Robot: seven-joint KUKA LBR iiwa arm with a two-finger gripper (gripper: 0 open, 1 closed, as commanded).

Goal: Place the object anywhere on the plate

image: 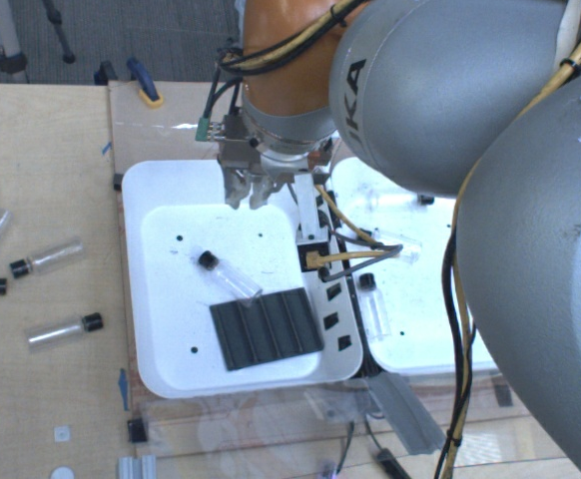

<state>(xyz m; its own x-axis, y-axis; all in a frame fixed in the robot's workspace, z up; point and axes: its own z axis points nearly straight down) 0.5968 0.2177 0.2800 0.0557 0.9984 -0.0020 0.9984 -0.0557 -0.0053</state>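
Note:
A clear vial with a black cap (223, 273) lies on the floor of the left bin (161, 297), its cap end pointing back-left. Just in front of it, touching or nearly touching its clear end, sits the dark grey ribbed plate (266, 328). My gripper (249, 198) hangs over the back of the left bin, behind the vial and apart from it. Its fingers point down, open, with nothing between them.
The right bin (420, 352) holds another clear vial (372, 302) near its left wall. Several loose vials (63, 329) lie on the wooden bench to the left. A blue clamp (146, 81) sits behind the bins. The big grey arm covers the right side.

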